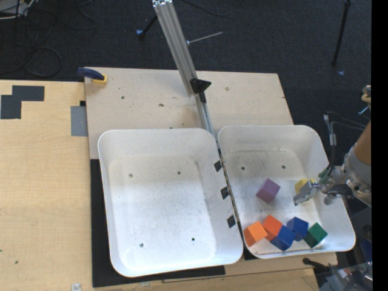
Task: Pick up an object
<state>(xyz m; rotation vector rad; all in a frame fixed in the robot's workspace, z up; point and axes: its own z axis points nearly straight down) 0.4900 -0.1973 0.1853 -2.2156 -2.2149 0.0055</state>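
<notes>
The right bin (254, 139) holds several small blocks. A purple cube (268, 190) lies near its middle. Along the near wall sit two orange blocks (264, 229), two blue cubes (290, 233) and a green cube (316, 234), packed close together. A small yellow piece (301, 185) lies by the right wall. My gripper (308, 194) reaches in from the right edge, low over the bin, right at the yellow piece and to the right of the purple cube. The grey arm (357, 177) behind it hangs over the bin's right rim.
The left bin (121, 147) stands beside the right one, with black clips on the shared rim (223, 191). A slanted aluminium bar (179, 47) rises behind the bins. A blue and yellow clamp (92, 74) lies at the board's far left corner.
</notes>
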